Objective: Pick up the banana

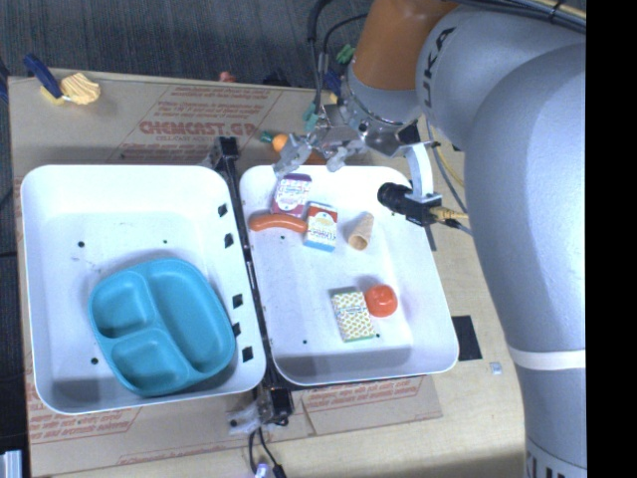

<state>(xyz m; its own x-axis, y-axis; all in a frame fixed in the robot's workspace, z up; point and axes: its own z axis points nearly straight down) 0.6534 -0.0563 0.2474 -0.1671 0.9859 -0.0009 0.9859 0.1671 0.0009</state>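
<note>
My gripper (318,155) hangs over the far rim of the right bin (428,297), its fingers (299,151) spread open with nothing between them. Just below it in the bin lies a pink-and-white carton (292,195). Beside that are an orange sausage (279,223), a small blue-and-yellow box (320,227) and a tan cone (359,231). A small orange piece (281,140) sits on the cardboard just left of the fingers.
Nearer the front of the right bin lie a red-orange ball (381,301) and a yellow patterned box (353,316). The left bin (60,197) holds a blue divided plate (159,325). A pale yellow object (80,90) with a blue piece lies on the cardboard at the far left.
</note>
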